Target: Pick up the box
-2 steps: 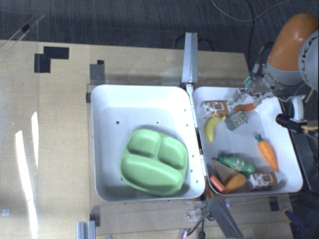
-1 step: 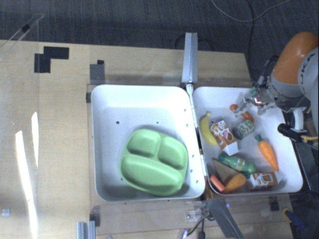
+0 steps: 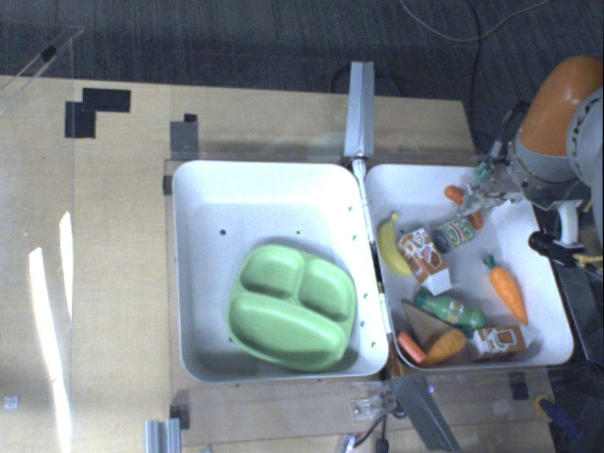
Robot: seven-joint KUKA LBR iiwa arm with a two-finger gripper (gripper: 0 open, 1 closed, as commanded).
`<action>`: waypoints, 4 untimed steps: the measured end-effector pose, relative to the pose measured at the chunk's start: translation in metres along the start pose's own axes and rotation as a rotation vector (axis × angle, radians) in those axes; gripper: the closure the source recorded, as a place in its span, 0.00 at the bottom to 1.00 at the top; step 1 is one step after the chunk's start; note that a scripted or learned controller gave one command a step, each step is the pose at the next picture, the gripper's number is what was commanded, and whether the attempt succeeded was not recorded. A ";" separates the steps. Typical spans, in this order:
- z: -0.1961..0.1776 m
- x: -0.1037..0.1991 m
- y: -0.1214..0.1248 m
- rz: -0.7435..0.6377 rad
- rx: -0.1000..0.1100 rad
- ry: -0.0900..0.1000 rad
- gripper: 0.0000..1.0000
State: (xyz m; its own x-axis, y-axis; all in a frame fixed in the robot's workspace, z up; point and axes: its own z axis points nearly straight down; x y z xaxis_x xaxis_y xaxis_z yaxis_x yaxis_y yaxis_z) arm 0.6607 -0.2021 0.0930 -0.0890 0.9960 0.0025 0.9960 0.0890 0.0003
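One claw (image 3: 491,185) hung over the far corner of the right bin (image 3: 562,343), below the arm's orange band (image 3: 559,107); whether it stood wide or narrow could not be told, and nothing showed in its grip. Just beside it, toward the bin's middle, lay a small orange piece (image 3: 456,194), and just below that a dark bottle (image 3: 458,232) lying tilted. Further from the claw, toward the left bin (image 3: 203,215), sat the box (image 3: 423,258), a small printed carton lying on the bin floor, touching the bottle's end and well apart from the claw. A banana (image 3: 393,245) lay just beyond the box, against the wall between the two bins. Nearer the camera from the claw, a carrot (image 3: 508,291) rested toward the right wall. Beyond that, along the near wall, lay a green bottle (image 3: 449,310), a brown carton (image 3: 498,341) and a second carrot (image 3: 444,347), close together. Farthest from the claw, a green divided tray (image 3: 293,305) sat in the left bin. Both bins stood on the wooden tabletop (image 3: 94,300).
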 end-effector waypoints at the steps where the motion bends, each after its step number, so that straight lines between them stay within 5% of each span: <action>1: -0.001 0.000 0.001 -0.001 -0.006 -0.002 0.00; 2: 0.007 0.040 0.003 -0.036 -0.007 -0.003 0.00; 3: 0.000 0.042 0.004 -0.040 -0.002 0.001 1.00; 4: -0.002 0.041 0.005 -0.040 -0.008 -0.001 0.00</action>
State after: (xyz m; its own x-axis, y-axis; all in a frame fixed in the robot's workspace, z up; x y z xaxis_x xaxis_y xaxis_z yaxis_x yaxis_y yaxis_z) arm 0.6619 -0.1605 0.0948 -0.1283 0.9917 0.0015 0.9917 0.1283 0.0080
